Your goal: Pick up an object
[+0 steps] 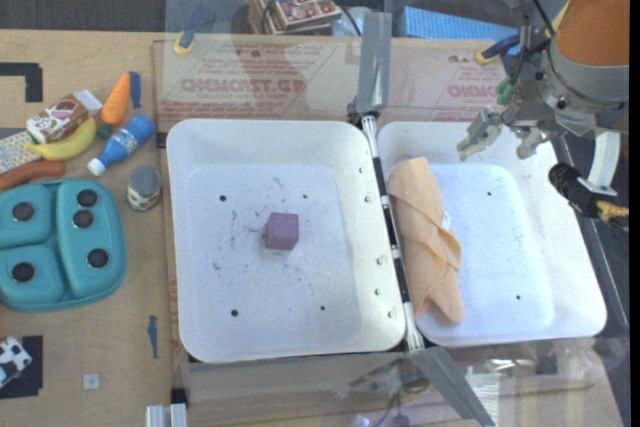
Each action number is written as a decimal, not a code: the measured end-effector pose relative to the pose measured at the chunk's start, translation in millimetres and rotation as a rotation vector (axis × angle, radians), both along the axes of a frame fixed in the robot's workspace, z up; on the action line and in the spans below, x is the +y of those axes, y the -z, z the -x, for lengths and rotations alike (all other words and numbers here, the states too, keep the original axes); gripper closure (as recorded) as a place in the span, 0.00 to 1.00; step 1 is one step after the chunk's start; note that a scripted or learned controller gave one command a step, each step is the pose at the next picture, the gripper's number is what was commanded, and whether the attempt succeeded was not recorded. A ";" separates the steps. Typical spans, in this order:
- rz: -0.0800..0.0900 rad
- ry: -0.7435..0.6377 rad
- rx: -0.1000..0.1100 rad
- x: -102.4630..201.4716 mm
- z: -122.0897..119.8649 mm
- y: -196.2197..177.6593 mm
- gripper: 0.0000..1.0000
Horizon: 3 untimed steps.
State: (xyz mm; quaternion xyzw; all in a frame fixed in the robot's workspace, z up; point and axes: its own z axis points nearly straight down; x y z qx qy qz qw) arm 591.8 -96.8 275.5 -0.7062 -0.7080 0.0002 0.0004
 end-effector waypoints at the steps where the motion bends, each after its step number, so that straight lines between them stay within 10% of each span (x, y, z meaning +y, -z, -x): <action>1: 0.000 -0.066 -0.001 4.4 33.4 109.4 0.00; 2: 0.001 -0.143 -0.019 -17.4 60.6 182.5 0.00; 3: 0.000 -0.141 -0.024 -16.8 59.0 171.4 1.00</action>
